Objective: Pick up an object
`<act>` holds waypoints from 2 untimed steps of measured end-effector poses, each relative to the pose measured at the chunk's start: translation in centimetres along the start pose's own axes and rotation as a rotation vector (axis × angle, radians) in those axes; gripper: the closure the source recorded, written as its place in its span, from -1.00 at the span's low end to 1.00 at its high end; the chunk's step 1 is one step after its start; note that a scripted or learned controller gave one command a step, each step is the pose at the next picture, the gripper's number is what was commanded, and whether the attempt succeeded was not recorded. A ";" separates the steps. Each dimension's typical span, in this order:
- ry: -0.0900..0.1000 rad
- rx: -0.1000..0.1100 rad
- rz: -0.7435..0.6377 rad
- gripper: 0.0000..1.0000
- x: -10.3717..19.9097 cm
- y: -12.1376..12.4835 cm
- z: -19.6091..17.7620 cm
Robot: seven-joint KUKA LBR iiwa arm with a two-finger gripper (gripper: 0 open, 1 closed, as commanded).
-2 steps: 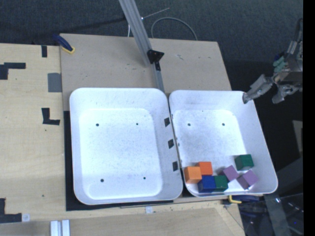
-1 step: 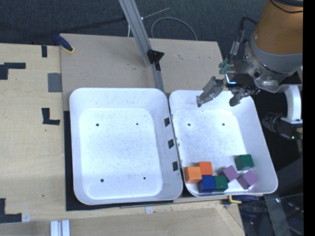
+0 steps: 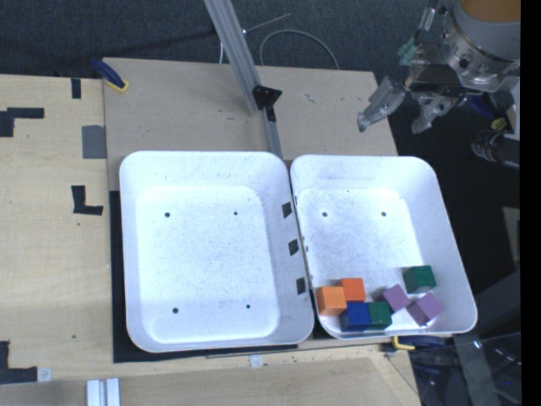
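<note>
The right bin point(image 3: 439, 201) held a cluster of small blocks point(image 3: 376, 303) against its near wall. The arm point(image 3: 486, 24) hung past the bin's far right corner. Its gripper point(image 3: 397, 112) hovered with fingers spread and nothing between them. The blocks lay well apart from it, toward the camera and down.

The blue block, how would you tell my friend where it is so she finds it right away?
Look at the right-hand white bin and go to its near edge, where the little blocks crowd together. The blue block sits low in that cluster, just below the orange blocks and touching a dark green block on its right. It is the cluster's one blue piece.
</note>
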State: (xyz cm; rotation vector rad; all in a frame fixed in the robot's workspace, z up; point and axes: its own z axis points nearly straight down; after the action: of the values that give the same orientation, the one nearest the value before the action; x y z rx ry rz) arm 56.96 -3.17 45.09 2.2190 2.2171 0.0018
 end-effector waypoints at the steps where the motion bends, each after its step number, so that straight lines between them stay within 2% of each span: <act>1: 0.002 0.013 -0.004 -1.00 5.0 6.4 12.8; 2: 0.001 0.017 0.003 -1.00 0.5 1.1 21.1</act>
State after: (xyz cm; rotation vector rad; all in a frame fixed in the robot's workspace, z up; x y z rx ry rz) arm 58.14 -2.68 24.00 2.2313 2.2225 -0.0159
